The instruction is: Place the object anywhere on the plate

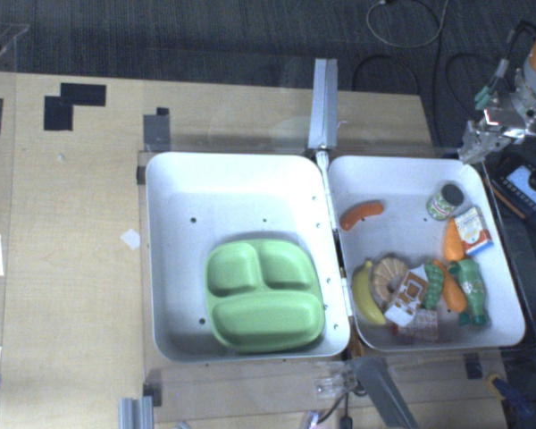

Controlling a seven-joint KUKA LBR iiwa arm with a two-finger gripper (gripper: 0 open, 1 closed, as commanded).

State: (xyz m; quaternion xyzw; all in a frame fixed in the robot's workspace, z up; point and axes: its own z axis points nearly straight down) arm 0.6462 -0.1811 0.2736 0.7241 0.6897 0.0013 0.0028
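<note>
- We see the green, three-compartment plastic plate point(263, 294) lying flat in the left shallow white bin point(174, 239), toward its front.
- In the right white bin point(402, 186), an orange-red toy sausage point(362, 213) lies alone near the divider.
- A small round tin point(445, 201) stands near the far right corner.
- A yellow banana point(368, 295), a green bottle point(472, 290) and assorted packets crowd the front.
- The tool point(484, 132) hangs beyond the right bin's far corner, above the light wooden worktop point(62, 266); it appears to carry nothing, though we cannot tell its spread.
</note>
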